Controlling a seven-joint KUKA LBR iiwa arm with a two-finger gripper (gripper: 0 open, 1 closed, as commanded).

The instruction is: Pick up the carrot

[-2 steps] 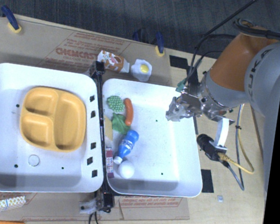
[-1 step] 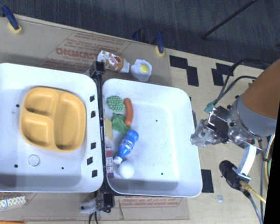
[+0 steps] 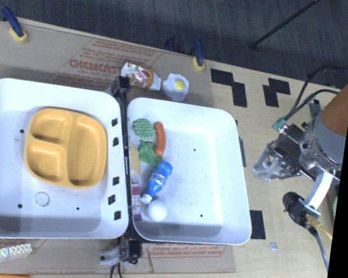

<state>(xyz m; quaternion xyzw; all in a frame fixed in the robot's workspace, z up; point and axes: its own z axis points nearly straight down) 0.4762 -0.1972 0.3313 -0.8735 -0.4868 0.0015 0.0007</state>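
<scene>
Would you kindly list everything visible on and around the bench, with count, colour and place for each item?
bins: 2, white, side by side on the bench
divided plate: 1, yellow, in the left bin
carrot: 1, orange, right bin near its left wall
round green item: 1, green, touching the carrot's left side
green piece: 1, green, just below the carrot
bottle: 1, blue with white cap, below the green piece
ball: 1, white, right bin's lower left
small carton: 1, brown and white, on the bench above the bins
egg-like toy: 1, white with yellow centre, beside the carton
clamps: 2, blue and yellow, bench's far edge
gripper: 1, grey metal, over the bench right of the right bin
</scene>
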